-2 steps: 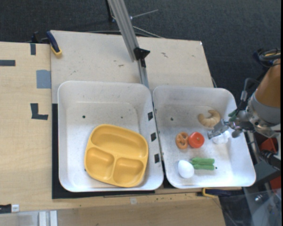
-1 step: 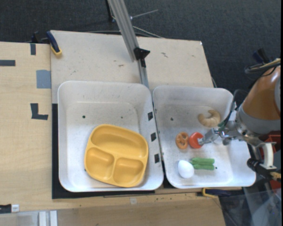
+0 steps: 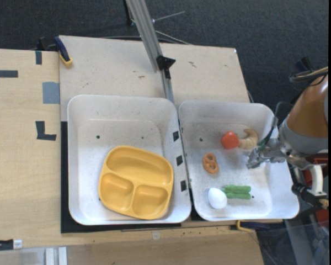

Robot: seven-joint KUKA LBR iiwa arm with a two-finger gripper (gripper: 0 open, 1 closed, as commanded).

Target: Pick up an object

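Note:
The right bin (image 3: 209, 115) holds a red tomato-like ball (image 3: 229, 140), a tan lumpy piece (image 3: 248, 139) just right of it, an orange pretzel-shaped piece (image 3: 210, 163), a white egg (image 3: 217, 198) and a green bean-like piece (image 3: 238, 191). My gripper (image 3: 256, 160) hangs low at the bin's right side, below the tan piece and above the green one. Nothing shows between its fingers.
The left bin (image 3: 83, 115) holds a yellow divided tray (image 3: 135, 181). A metal pole (image 3: 149, 35) slants across the bench behind the bins. The arm's orange band (image 3: 311, 112) sits over the right bin's right rim.

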